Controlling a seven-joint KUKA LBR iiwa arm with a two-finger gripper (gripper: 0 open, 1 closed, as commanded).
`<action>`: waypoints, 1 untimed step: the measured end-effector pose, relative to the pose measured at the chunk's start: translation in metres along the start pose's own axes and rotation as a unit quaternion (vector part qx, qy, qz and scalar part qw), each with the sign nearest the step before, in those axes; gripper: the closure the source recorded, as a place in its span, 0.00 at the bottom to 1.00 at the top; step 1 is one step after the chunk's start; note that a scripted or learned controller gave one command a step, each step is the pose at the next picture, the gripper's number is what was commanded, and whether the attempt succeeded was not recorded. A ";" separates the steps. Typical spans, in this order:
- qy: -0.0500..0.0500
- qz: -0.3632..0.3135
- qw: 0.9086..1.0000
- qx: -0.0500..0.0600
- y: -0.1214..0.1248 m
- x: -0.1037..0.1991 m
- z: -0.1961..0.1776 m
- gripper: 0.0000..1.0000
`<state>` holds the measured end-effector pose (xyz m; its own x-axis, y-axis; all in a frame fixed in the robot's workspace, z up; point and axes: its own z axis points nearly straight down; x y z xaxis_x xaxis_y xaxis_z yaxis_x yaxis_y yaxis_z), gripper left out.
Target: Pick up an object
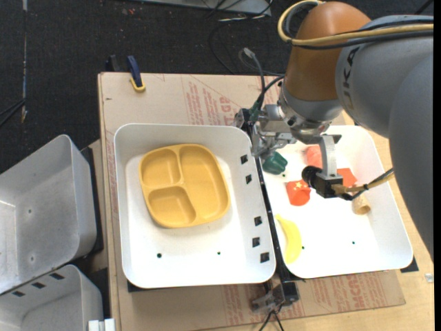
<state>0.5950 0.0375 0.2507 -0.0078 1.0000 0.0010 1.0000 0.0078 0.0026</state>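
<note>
In the right bin point(372, 254), my gripper point(264, 143) hangs over the upper left corner, close to the wall shared with the left bin. A small dark green object point(276, 162) lies just below and to the right of it, very near or touching. An orange-red block point(298, 194) lies lower in the same bin. Partly hidden behind the arm's fittings are two more red pieces point(313, 155) point(347, 177). Near the bin's front left sits a yellow banana point(291, 238), and a small tan object point(361, 206) sits at the right.
The left bin point(131, 240) holds a yellow divided plate point(185, 184). The grey arm with its orange band point(324, 40) covers the right bin's back. A grey tub point(41, 205) stands off the bench at the left.
</note>
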 end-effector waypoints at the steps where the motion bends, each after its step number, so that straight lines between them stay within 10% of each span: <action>1: 0.000 0.001 1.000 0.000 0.024 0.040 0.001 1.00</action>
